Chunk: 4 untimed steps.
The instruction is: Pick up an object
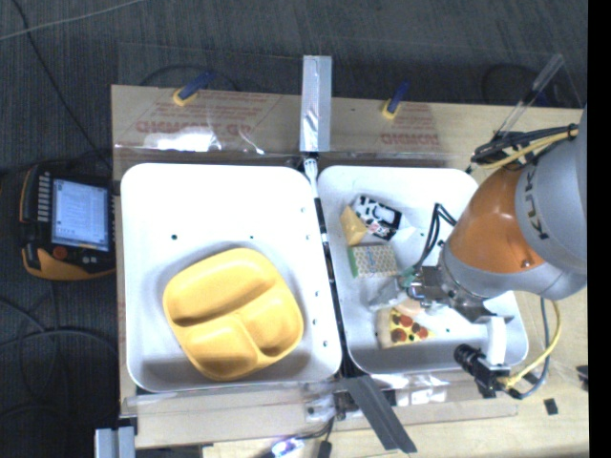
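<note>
The hand (412,292) hangs low in the right bin (336,256) over a toy pizza slice (405,327); its grip cannot be told.

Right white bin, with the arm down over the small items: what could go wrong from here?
The gripper hangs where the pizza-slice toy, the green-edged speckled pad and the yellow wedge lie close together, so it may nudge or catch two at once. The flat pizza toy could slip. The black cable loops near the right white bin's items and might snag.
</note>
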Tool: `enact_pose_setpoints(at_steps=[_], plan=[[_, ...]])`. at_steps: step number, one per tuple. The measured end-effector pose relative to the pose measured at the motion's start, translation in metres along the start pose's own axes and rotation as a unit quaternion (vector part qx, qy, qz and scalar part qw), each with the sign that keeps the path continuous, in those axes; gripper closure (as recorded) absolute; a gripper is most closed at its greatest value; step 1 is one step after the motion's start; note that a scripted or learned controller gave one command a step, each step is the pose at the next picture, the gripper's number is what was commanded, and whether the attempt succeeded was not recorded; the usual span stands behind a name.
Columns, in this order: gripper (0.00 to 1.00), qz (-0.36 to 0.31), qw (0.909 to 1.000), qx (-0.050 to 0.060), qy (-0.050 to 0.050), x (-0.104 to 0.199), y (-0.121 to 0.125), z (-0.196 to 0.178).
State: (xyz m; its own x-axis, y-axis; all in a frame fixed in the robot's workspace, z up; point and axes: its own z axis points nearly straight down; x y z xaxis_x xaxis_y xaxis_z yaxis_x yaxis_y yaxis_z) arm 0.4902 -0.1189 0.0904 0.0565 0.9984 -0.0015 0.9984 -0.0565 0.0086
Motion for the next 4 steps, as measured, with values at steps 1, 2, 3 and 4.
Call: enact_pose_setpoints(at_steps=[1, 2, 3, 4], plan=[[0.0, 0.052, 0.9986, 0.006, 0.001, 0.002, -0.007, -0.024], [1.0, 0.051, 0.9987, 0.008, 0.002, 0.003, -0.007, -0.032], [1.0, 0.098, 0.9952, -0.001, 0.001, -0.007, -0.002, -0.001], [1.0, 0.209, 0.9778, 0.006, -0.003, -0.054, 0.084, -0.09]])
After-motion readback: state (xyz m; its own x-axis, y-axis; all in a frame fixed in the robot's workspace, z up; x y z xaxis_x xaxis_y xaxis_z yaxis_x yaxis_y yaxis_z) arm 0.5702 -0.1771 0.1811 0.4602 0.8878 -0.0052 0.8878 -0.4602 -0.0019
